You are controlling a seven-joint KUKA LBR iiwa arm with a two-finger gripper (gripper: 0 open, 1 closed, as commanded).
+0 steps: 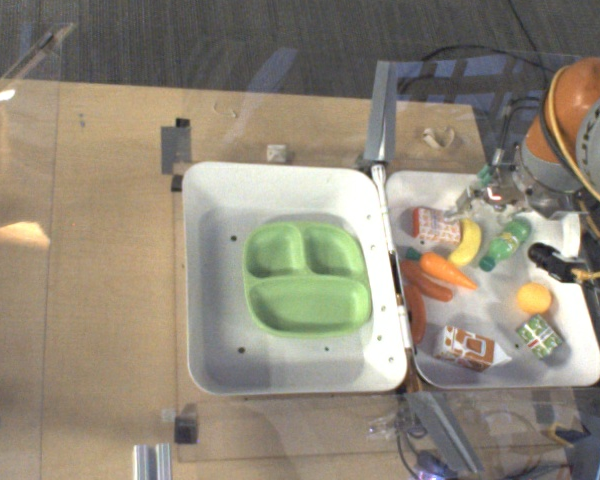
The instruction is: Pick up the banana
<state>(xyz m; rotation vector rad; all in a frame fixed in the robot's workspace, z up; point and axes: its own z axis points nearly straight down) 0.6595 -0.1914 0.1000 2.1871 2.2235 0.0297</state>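
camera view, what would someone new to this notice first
The bright green divided plate catches the eye first, lying alone in the middle of the left bin. Next comes the colourful clutter in the right bin: a yellow banana beside a carrot, a green bottle, an orange and small cartons. The grey and orange arm reaches in at the upper right, its gripper just above the banana.

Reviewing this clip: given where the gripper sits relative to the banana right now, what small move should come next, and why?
Probably a short move down and toward the left bin, to centre over the banana. The gripper sits just beyond its far end, nearer the green bottle, and the banana lies wedged between that bottle and the red carton.
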